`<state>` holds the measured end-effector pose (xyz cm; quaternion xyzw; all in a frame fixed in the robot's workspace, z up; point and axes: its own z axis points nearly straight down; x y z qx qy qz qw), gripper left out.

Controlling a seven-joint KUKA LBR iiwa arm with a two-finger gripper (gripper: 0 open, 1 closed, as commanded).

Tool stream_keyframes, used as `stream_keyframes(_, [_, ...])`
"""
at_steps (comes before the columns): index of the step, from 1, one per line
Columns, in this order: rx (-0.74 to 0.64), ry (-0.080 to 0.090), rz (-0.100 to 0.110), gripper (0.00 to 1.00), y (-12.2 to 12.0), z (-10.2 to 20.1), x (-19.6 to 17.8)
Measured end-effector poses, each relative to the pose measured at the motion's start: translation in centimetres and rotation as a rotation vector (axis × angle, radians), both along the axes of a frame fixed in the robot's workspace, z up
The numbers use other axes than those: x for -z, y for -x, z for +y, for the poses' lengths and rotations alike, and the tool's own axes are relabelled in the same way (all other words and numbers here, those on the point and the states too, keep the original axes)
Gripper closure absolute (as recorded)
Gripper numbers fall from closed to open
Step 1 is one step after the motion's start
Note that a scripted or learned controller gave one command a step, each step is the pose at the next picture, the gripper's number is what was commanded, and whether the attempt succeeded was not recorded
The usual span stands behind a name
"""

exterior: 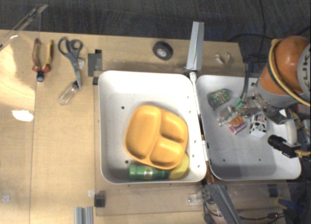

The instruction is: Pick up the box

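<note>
Arm [286, 72] leans over right bin [252, 162], above box [237, 126]; finger state I cannot tell. Left bin [114, 121] holds yellow tray [156, 135].

Box [237, 126]: small, flat carton, pink-purple face with an orange end. Lies flat and skewed on the floor of the right-hand bin [243, 167], upper middle area. Its orange end touches a crumpled clear wrapper [226, 117]; a white printed card [258, 124] lies just beside it, arm side.
</note>
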<state>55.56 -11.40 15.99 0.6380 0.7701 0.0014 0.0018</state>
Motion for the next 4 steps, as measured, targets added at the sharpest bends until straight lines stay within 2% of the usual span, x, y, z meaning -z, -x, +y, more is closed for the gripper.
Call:
stream_keyframes(1, [0.066,0.002,-0.008,0.00,-3.6,-0.8,7.1])
stream_keyframes(2, [-0.044,0.003,-0.012,0.00,1.2,1.3,7.0])
stream_keyframes(3, [-0.045,0.006,-0.022,1.00,0.9,1.2,5.8])
stream_keyframes(4, [-0.145,0.000,-0.004,1.00,-1.0,9.7,-5.4])
